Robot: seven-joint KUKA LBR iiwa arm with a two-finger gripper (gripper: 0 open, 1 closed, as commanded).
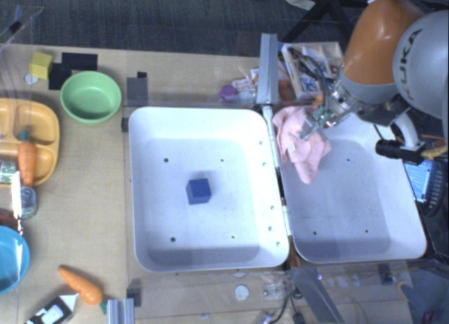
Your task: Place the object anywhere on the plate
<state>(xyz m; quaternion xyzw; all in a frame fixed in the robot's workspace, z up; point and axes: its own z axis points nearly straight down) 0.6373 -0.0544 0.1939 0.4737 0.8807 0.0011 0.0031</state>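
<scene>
Grey arm (414, 49), "KUKA" lettering partly readable on housing, reaches in from right over far left corner of right bin (365, 245). Gripper (317, 120) down on crumpled pink cloth (303, 146) draped at that corner; finger state cannot be told. Blue cube (199, 190) sits alone mid left bin (161, 245). Green bowl (90, 95) far left on bench; blue plate (10, 259) at near left edge, well apart from cube.

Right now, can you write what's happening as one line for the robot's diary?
end effector: over pink cloth in right bin | blue cube: alone in left bin | placing: not yet done
</scene>
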